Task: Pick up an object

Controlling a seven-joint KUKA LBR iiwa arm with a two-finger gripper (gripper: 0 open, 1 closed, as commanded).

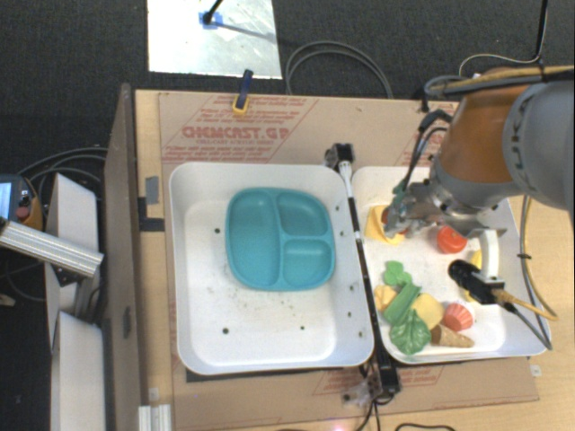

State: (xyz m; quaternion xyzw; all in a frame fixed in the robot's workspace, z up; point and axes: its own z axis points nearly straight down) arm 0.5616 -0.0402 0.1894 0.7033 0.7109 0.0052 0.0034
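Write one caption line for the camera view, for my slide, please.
Grey arm's tool low over toy food in right bin; teal divided plate lies in left bin.

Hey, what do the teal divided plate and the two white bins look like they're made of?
The teal divided plate looks like moulded plastic, matte to satin: uniform colour, soft rounded compartment ridges, faint sheen. The two shallow white bins seem thin formed plastic, smooth with rounded corners and rolled rims, though painted metal can't be ruled out.
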